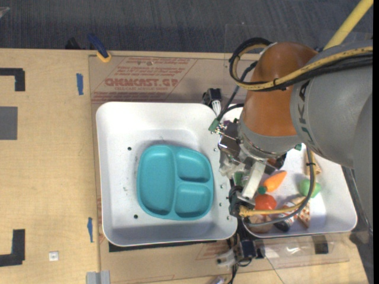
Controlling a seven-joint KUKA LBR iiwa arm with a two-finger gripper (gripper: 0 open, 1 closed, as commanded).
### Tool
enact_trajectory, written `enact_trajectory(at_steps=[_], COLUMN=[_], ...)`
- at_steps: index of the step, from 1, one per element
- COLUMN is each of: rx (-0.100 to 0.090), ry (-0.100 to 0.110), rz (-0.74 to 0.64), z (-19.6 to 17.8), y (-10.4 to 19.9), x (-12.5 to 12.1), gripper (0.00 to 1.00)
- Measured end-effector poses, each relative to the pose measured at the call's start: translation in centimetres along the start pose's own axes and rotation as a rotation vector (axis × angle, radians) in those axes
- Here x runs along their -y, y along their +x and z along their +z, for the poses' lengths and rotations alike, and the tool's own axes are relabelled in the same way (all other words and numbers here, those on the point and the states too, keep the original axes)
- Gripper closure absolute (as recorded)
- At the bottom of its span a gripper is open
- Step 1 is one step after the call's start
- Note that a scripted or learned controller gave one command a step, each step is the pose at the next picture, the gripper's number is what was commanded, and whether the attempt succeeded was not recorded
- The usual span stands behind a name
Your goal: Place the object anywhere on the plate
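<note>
A teal plate (175, 181) with three compartments lies in the left white bin (118, 129). My gripper (247, 189) hangs over the left side of the right bin (337, 215), right next to the divide between the bins. Just beside it in the right bin lie an orange carrot-like piece (275, 180), a red round piece (266, 202) and a green piece (308, 187). The arm's orange band and grey body hide much of that bin.
A brown patterned item (303, 216) lies near the right bin's front edge. Cables (254, 46) loop above the wrist. The bins sit on a cardboard sheet (142, 76) on the wooden bench, with blue tape marks at the left.
</note>
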State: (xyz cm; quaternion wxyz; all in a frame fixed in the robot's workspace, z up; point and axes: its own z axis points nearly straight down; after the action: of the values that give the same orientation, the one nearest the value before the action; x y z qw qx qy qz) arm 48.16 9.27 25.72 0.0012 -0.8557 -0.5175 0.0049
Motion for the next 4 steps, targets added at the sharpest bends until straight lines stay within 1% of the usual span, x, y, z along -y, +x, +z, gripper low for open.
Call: enact_trajectory(at_steps=[1, 2, 3, 4], rx=[0.002, -0.007, -0.006, -0.008], ry=[0.001, -0.005, -0.006, -0.005], rz=[-0.001, 0.261, 0.259, 0.446], z=[-0.9, 1.1, 0.1, -1.6], y=[0.0, 6.4, 6.5, 9.0], x=[0.0, 0.3, 0.3, 0.9], gripper=[1.0, 1.0, 1.0, 1.0])
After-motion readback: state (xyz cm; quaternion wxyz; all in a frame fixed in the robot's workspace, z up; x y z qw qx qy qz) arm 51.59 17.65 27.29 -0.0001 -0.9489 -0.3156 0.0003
